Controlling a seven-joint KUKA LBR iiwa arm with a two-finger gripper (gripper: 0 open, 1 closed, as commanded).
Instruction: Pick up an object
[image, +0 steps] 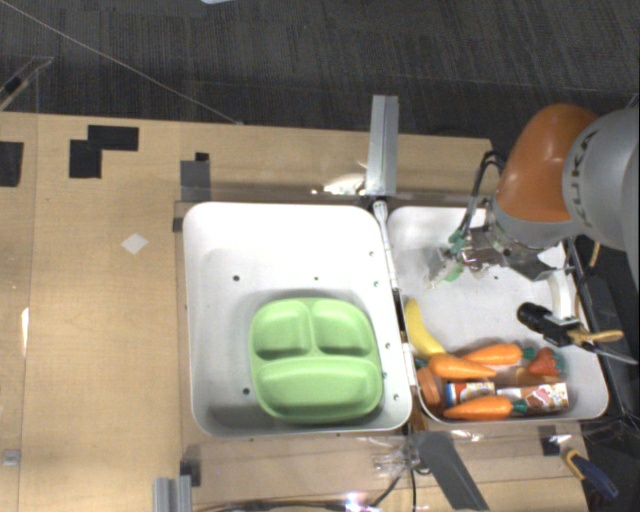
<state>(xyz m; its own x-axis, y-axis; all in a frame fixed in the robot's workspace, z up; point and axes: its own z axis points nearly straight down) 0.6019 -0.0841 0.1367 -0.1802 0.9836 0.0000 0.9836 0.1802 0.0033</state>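
Nearest you, carrots (478, 366), a banana (421, 334) and a printed packet (527, 398) crowd the right bin's (470, 310) lower end. Left of them, a green divided tray (316, 357) fills the left bin (220, 260). Farther back, your gripper (458, 255) hangs over bare floor; you cannot tell its opening.

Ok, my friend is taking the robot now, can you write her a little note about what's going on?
The claw hangs in the upper part of the right shallow white bin; I can't tell if it's open, and I see nothing in it.
The plastic yellow banana, orange carrots and a printed packet lie bunched along that bin's lower edge.
The green divided plastic tray sits in the left white bin.
Nothing is picked up yet; the grab is still to do.
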